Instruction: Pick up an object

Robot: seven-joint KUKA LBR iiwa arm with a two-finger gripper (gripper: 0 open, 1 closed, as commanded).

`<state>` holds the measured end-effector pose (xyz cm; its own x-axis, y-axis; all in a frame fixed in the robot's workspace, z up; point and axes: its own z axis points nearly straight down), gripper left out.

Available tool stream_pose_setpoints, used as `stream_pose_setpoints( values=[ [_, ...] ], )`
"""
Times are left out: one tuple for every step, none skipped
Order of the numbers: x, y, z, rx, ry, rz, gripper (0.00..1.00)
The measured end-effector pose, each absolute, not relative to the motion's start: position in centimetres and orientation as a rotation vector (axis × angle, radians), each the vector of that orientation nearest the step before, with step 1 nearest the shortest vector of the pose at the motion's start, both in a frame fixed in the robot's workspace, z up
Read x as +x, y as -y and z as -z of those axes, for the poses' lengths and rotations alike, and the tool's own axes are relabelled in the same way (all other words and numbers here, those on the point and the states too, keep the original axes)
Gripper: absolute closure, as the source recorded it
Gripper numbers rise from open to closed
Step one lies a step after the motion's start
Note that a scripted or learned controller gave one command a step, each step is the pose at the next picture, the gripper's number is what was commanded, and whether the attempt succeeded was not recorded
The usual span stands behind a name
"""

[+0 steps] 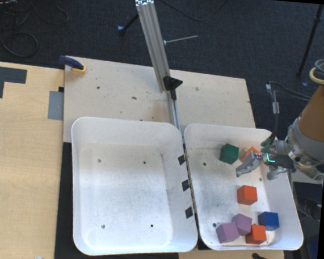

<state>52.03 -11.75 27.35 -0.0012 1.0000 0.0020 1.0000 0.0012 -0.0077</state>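
The left bin (86, 147) sits on the worktop (120, 91); the right bin (207, 133) holds a green block (228, 153) and, nearer, an orange block (247, 194). The end effector (259, 165) hovers just right of the green block, fingers spread wide and holding nothing. It should probably centre over one block and descend straight before closing.

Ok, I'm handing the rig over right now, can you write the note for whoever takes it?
Gripper: low over the upper part of the right bin, fingers spread, nothing seen between them.
Things, all in the right bin: green block just left of the gripper; a small orange piece right at the fingers, partly hidden; orange cube mid-bin; blue cube, two purple blocks and another orange block clustered at the near edge.
Done: approach only.
Left: close on an object and lift it.
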Motion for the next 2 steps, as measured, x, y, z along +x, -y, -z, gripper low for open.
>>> stream_pose_setpoints(
  values=[
    [52.1,11.9,-27.6,-2.223,2.216,-0.002,0.0],
    [52.7,11.3,-22.8,-2.218,2.215,-0.007,0.0]
  ],
)
